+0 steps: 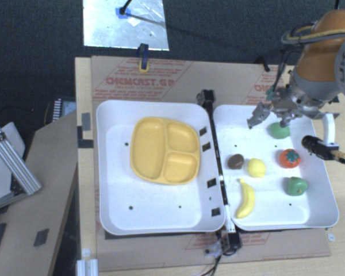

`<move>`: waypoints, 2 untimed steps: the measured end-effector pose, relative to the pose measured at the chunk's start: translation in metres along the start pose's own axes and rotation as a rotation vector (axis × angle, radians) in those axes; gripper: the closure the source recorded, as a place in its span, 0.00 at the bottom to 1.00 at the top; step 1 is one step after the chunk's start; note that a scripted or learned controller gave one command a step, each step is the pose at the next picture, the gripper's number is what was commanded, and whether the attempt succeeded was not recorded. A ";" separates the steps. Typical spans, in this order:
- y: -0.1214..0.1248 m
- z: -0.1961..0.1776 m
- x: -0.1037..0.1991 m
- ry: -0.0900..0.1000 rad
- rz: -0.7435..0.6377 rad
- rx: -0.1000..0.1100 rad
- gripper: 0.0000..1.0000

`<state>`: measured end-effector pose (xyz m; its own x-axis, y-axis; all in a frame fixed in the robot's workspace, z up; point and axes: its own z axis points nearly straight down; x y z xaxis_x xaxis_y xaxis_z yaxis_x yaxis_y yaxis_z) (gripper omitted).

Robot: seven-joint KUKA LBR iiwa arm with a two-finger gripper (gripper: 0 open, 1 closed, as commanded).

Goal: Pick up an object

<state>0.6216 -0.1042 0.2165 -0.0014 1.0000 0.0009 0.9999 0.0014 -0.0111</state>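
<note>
My gripper (271, 118) hangs over the right bin's (319, 214) far side, just beside a round fruit (279, 131). A banana (245, 199) lies at that bin's near left. The divided plate (163, 150) sits in the left bin (112, 211).

Glossy plastic yellow tray (164, 149), smooth white bins (118, 211).

Dark carpet floor (34, 33) behind the bench (161, 76), w/ a shiny foil-like sheet (125, 16) taped down by blue tape (122, 12). Brown bench top; aluminium rail (8, 160) at left edge.
</note>
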 end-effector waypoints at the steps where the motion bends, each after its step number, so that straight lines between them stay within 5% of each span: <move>1: 0.003 -0.007 0.000 -0.001 -0.002 -0.012 0.00; 2: 0.010 0.040 -0.006 -0.001 0.001 -0.010 0.00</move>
<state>0.6311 -0.1106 0.1758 -0.0007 1.0000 -0.0003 1.0000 0.0007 -0.0012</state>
